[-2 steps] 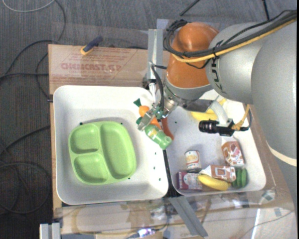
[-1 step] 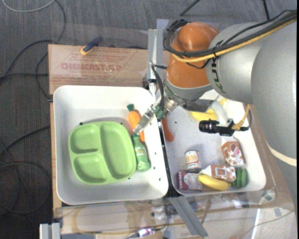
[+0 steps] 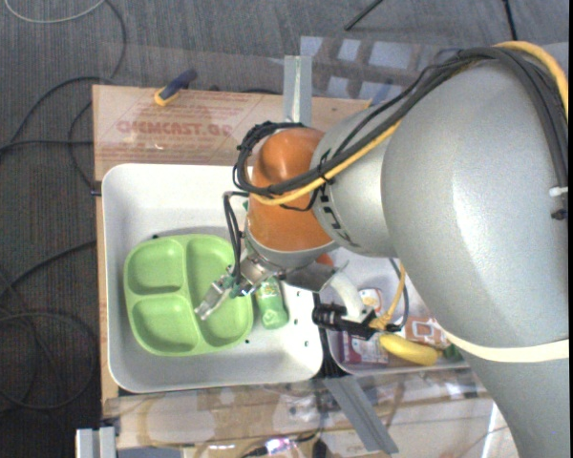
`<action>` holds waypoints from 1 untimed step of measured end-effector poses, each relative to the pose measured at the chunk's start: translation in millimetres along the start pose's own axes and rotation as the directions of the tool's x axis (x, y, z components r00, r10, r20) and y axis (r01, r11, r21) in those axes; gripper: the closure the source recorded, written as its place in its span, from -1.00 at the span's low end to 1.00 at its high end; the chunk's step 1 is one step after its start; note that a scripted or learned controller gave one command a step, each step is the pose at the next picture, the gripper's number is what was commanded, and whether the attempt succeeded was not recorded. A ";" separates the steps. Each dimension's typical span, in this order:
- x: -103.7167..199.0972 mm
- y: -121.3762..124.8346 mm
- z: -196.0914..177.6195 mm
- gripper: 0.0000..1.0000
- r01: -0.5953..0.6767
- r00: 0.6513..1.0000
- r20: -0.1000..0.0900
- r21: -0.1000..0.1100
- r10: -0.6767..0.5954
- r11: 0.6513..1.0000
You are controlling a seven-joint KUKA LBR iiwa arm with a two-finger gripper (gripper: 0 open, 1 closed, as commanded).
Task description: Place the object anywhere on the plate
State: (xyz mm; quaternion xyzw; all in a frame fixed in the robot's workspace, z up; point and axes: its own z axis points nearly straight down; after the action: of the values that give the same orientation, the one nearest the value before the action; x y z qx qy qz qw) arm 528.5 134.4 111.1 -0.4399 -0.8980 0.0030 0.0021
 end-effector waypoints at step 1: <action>-60.1 -78.4 -68.5 -1.00 -0.156 0.988 -0.003 0.000 0.156 0.988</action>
State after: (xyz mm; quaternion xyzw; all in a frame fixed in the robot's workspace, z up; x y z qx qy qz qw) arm 503.8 39.1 180.2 -0.5087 -0.8609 0.0024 0.0031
